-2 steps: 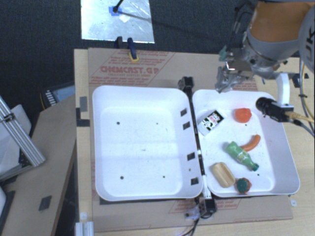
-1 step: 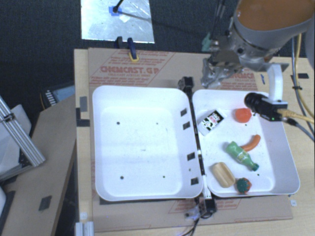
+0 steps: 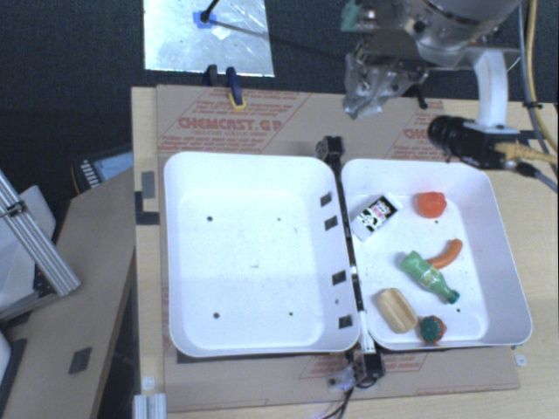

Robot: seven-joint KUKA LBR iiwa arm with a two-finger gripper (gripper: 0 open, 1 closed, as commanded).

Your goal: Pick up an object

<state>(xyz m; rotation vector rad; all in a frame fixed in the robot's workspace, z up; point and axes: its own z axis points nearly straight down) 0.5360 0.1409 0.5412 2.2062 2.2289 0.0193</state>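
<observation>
The right bin (image 3: 502, 234) holds several small things. A black-and-white card-like box (image 3: 376, 214) lies near its left wall, and an orange-red round fruit (image 3: 431, 203) sits at the back. A curved orange piece (image 3: 447, 252) lies beside a green bottle (image 3: 428, 276). At the front are a tan bread-like block (image 3: 396, 309) and a small red-and-green berry (image 3: 431, 328). My gripper (image 3: 367, 94) hangs high above the bench behind the bins, with nothing visible in it.
The left bin (image 3: 244, 251) adjoins the right one along a clipped divider (image 3: 345, 251). A shiny metal sheet (image 3: 208, 23) lies at the back left. An aluminium frame (image 3: 31, 243) stands at the far left.
</observation>
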